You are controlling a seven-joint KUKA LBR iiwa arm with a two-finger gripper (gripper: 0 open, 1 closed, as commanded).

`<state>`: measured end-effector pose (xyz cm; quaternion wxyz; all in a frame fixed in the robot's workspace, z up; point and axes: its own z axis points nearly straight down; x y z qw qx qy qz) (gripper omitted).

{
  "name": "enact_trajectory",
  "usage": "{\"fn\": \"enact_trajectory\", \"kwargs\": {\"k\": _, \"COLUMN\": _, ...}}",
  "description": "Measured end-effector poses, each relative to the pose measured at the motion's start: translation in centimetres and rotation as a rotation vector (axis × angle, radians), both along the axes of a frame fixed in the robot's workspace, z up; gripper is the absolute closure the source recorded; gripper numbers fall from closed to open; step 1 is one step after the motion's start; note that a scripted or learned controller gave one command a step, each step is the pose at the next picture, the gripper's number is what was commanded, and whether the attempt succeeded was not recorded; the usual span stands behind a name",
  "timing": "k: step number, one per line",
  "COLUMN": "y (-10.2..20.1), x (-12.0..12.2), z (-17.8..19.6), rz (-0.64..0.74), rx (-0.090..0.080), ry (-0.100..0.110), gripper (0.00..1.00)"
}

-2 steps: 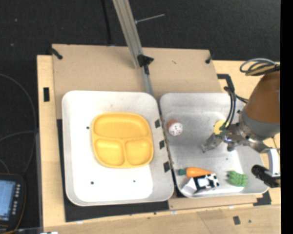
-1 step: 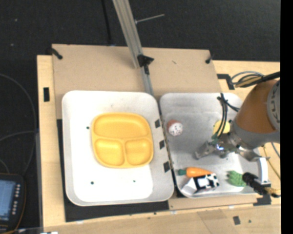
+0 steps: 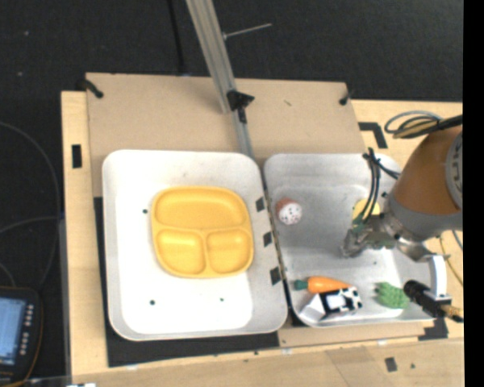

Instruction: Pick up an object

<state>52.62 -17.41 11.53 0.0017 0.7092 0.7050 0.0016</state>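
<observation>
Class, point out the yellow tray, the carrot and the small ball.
yellow tray (image 3: pixel 202 230), camera view, centre divider.
carrot (image 3: pixel 326 284), camera view, orange body.
small ball (image 3: pixel 289 212), camera view, its middle.

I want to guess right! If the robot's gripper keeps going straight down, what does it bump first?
Probably the bare floor of the right bin. The gripper points down there, away from the toys, though depth is hard to judge.

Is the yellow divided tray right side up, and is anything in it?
Right side up and empty: the yellow tray in the left bin shows three bare compartments facing up.
</observation>
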Motion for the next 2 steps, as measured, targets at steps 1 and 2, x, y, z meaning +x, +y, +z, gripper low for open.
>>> {"fn": "enact_trajectory", "kwargs": {"k": 1, "y": -0.6, "x": 0.9, "z": 6.2, "rz": 0.008, "rx": -0.003, "ry": -0.004, "gripper": 1.0}}
{"fn": "enact_trajectory", "kwargs": {"k": 2, "y": -0.5, "x": 0.9, "z": 12.6, "rz": 0.009, "rx": -0.003, "ry": -0.005, "gripper": 1.0}}
